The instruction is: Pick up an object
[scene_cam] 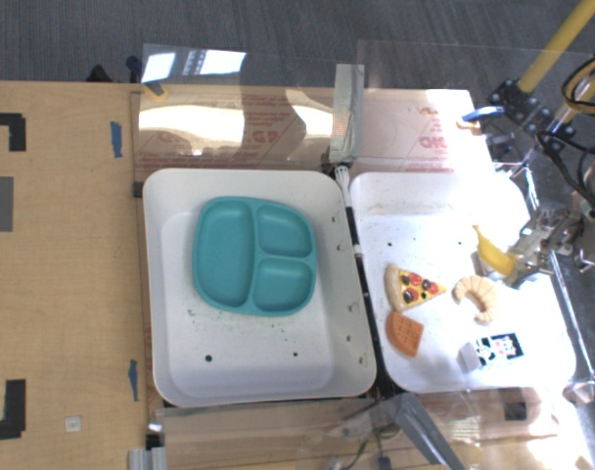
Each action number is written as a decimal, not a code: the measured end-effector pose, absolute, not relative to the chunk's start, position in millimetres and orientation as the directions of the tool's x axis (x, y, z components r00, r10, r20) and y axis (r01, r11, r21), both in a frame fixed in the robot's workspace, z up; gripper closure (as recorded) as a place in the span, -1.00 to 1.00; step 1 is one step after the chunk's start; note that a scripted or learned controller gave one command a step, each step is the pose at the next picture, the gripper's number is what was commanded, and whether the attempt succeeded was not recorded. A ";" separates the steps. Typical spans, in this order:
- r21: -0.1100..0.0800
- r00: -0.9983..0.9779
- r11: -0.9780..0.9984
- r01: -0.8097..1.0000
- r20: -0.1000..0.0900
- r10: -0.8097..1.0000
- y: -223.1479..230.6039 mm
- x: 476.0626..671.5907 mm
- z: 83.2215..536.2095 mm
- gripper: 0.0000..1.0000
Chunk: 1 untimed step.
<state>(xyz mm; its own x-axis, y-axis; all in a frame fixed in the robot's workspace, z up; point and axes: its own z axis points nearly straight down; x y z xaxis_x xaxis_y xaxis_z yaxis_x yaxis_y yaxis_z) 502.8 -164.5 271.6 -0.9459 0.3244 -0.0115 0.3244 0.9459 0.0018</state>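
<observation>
The grey metal hand is showing at the right rim of the right shallow white plastic bin, but it is blending into cables and bright glare there, so whether it is released or clenched cannot be told. Much of the arm behind it is running out of the picture's right side, with a yellow rod slanting in at the upper right corner.

A small yellow plastic banana is lying just beside the hand, on its left, and its right tip is appearing to touch the hand's metal; whether it is actually being gripped is not clear, since the end nearest the hand is lost in the clutter. Near it, lower in the same bin, a pale tan toy croissant is resting apart from the hand. Further left, a toy pizza slice with red and dark toppings is sitting above a brown waffle-like square toy. A small black-and-white printed box is lying toward the bin's lower right, its print too small to read.

In the left shallow white plastic bin, a teal three-compartment plastic plate is lying flat, well apart from the hand. Clear plastic sheets behind the bins are catching reflections on the tan wooden worktop.
</observation>
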 end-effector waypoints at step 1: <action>0.001 -0.722 0.722 0.692 0.001 0.692 -118.1 485.8 244.7 1.00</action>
